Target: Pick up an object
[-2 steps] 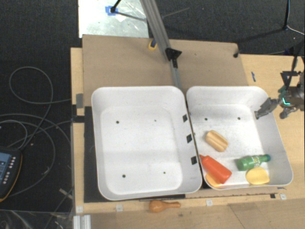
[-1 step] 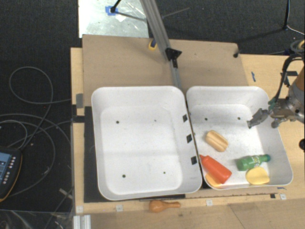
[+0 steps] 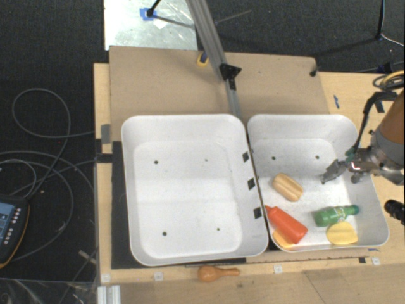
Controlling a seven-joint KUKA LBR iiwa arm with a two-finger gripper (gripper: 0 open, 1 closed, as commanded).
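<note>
Camera view looks down on a brown tabletop (image 3: pixel 158 81) with two flat white bins side by side. The left white bin (image 3: pixel 142 170) has nothing for the arm to grab. The right white bin (image 3: pixel 304 135) has four toys in its lower part.

The arm comes in from the right, and its jaws (image 3: pixel 343 171) hang over the right side of that bin. They look spread apart, with one dark finger poking left and one poking down, and there is nothing between them.

The closest toy is the small tan bread roll (image 3: pixel 288 187). It lies to the left of the jaws and a little lower, near but not touching. Its long side runs from upper left to lower right.

The green plastic bottle (image 3: pixel 335 215) lies just below the jaws. It lies almost flat across, and I think its cap end points right. Beside it sits a yellow lemon-shaped toy (image 3: pixel 342 234). An orange-red carrot-shaped toy (image 3: pixel 288 225) lies in the bottom left corner of the bin, pointing up and left.

A small orange pear-shaped toy (image 3: pixel 217 272) lies outside the bins on the front edge.

I think the jaws must go down and a bit left to reach the roll, or straight down for the bottle
</note>
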